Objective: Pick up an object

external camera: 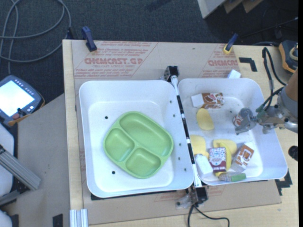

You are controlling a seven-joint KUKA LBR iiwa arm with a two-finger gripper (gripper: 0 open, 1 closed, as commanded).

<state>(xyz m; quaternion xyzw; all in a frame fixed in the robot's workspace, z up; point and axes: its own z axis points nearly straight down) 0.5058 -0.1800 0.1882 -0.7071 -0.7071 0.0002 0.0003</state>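
In the right bin (270, 126), the gripper (242, 119) hangs low; whether its fingers are open or closed I cannot tell. A yellow piece (205, 119) lies just left of it, apart.

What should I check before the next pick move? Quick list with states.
1. Tool is over the right bin: ok.
2. Object seen between the tool's tips: cannot tell; a small brownish item sits right at it.
3. Candidates available: ok; yellow oval piece, red-and-white packet and brown-and-white packet lie in the right bin.
4. Front cluster separated for a clean grasp: not ok; packets and yellow pieces overlap.
5. Left bin holds the green divided tray, away from the arm: ok.
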